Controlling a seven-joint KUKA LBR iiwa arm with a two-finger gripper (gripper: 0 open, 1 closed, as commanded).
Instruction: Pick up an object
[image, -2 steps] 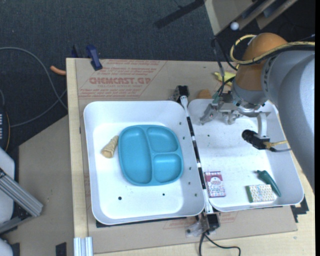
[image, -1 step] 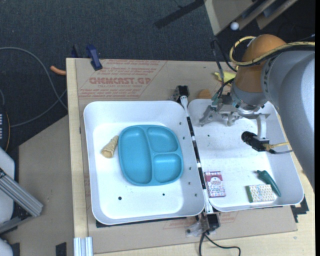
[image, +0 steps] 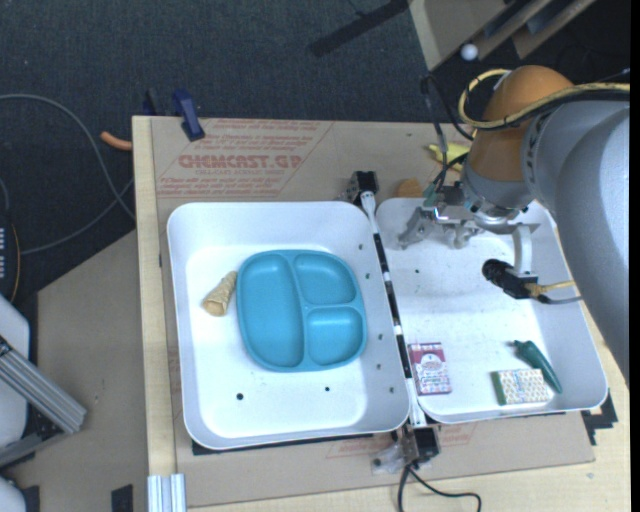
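Worktop (image: 250, 160), cardboard-faced, carries two white bins side by side. Left bin (image: 200, 300) holds a blue divided plate (image: 300, 307), with a small tan cone-shaped piece (image: 220, 292) just beside the plate's left edge. Right bin (image: 450, 300) holds the smaller things, all along its near edge: a red-and-white card packet (image: 431, 367) by the divider wall, a patterned sponge-like block (image: 520, 386) toward the outer corner, and a green-handled tool (image: 537, 364) just beside that block, its long axis slanting from upper left to lower right.

Arm reaches in from the right. The hand (image: 441, 228) hangs over the far end of the right bin, metal fingers pointing down; whether they are spread or pressed together I cannot tell from this angle. Nothing seen between them.

Judgement: the nearest candidates all lie toward the viewer from the hand, well apart from it, so a pick means travelling along the bin's length. The card packet sits most directly in line.
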